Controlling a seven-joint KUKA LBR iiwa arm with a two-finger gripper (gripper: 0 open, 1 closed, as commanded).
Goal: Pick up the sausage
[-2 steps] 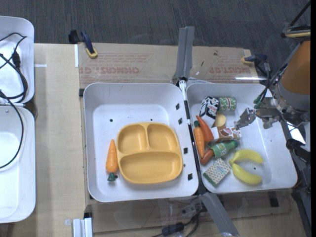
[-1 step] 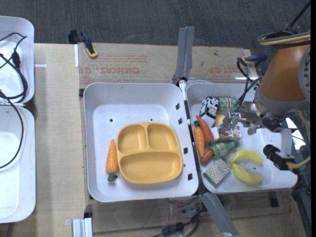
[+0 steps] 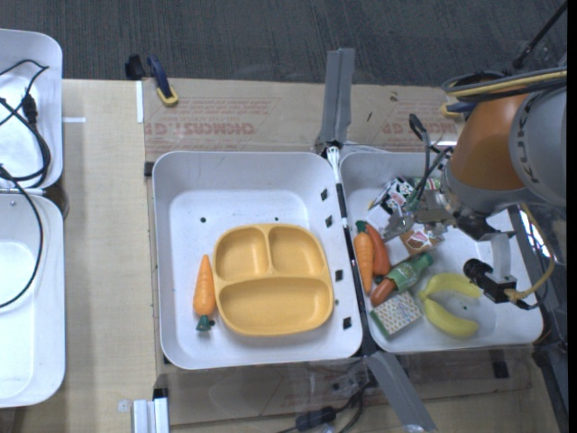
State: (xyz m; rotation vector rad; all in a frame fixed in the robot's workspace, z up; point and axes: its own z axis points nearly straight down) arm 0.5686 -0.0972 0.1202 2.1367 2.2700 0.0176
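Note:
The sausage [image 3: 378,250] is a reddish-brown stick lying lengthwise at the left side of the right bin [image 3: 514,332], pressed against an orange carrot [image 3: 364,253]. My gripper [image 3: 418,216] hangs over the middle of that bin, to the right of the sausage and a little behind it, apart from it. It sits just above a small brown and white item [image 3: 417,240]. Nothing of the sausage is between the gripper's tips.
Crowded beside the sausage are a green bottle [image 3: 410,273], two bananas [image 3: 451,303], a checkered waffle piece [image 3: 396,313] and a black and white toy [image 3: 398,193]. The left bin [image 3: 180,332] holds a yellow divided plate [image 3: 271,278] and another carrot [image 3: 205,289].

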